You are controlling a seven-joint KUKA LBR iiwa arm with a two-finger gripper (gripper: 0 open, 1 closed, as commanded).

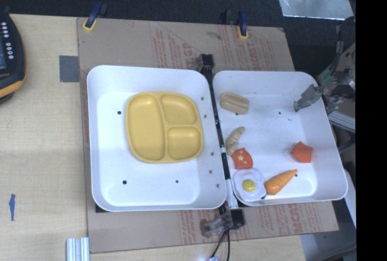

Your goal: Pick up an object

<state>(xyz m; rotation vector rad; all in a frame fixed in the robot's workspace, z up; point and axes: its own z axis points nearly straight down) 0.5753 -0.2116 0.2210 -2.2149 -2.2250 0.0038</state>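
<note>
Bench, 2 bins — left bin: yellow tray; right bin: toy foods; gripper jaws unclear.

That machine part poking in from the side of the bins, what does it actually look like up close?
Little of it is in the picture. The hand ends in a dull grey, wedge-shaped metal tip, pointed at the end. Behind it sits a cluster of grey and silvery metal parts with a small teal-green patch, and a pale, flat bar slants down below them. The picture is too coarse to make out any markings or cables on it.
</note>
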